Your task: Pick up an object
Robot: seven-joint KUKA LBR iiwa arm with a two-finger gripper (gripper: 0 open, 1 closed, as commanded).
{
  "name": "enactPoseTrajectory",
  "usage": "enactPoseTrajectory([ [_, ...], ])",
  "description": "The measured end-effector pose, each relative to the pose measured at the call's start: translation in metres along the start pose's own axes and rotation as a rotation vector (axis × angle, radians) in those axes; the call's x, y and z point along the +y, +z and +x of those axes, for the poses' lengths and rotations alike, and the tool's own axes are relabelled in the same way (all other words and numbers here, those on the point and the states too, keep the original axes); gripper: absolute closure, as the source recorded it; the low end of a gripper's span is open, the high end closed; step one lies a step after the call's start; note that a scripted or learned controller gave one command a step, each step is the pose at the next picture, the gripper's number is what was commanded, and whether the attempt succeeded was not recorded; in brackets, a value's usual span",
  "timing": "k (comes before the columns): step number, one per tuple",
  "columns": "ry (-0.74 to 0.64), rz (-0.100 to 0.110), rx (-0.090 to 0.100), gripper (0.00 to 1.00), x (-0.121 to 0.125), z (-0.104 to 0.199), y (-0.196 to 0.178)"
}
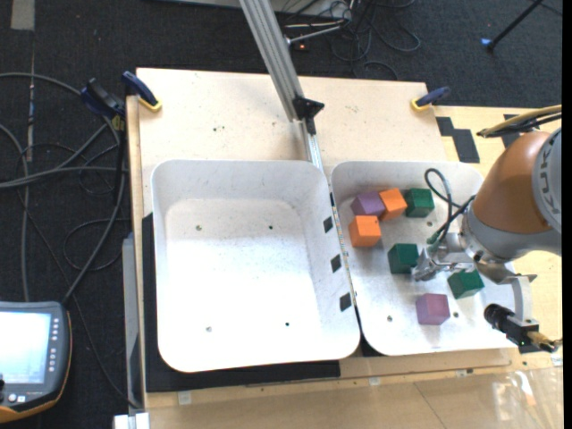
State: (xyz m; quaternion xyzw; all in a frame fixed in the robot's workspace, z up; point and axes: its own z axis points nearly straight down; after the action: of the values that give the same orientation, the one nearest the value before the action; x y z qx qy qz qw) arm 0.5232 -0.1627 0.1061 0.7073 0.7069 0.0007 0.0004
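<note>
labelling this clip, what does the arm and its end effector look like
The arm is a rounded grey body with a broad orange band. A black cable loops off its wrist. The end effector is small, metallic grey, with dark parts.

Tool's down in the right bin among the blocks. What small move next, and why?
Probably nudge the tool a little toward the green block lying just beside it, then close. That block looks nearest and has bare bin floor around it, while the purple and orange blocks farther up are clustered together. Whether anything is gripped cannot be told from this view.
</note>
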Motion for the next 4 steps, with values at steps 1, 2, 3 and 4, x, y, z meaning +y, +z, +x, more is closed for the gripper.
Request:
enactPoseTrajectory([
  [1, -0.004, -0.005, -0.002, 1.00, 0.000, 0.010, -0.050],
  [2, -0.004, -0.004, -0.002, 1.00, 0.004, 0.012, -0.093],
  [3, -0.003, -0.005, -0.003, 1.00, -0.002, 0.013, -0.140],
  [4, -0.008, 0.001, 0.001, 1.00, 0.003, 0.067, -0.134],
])
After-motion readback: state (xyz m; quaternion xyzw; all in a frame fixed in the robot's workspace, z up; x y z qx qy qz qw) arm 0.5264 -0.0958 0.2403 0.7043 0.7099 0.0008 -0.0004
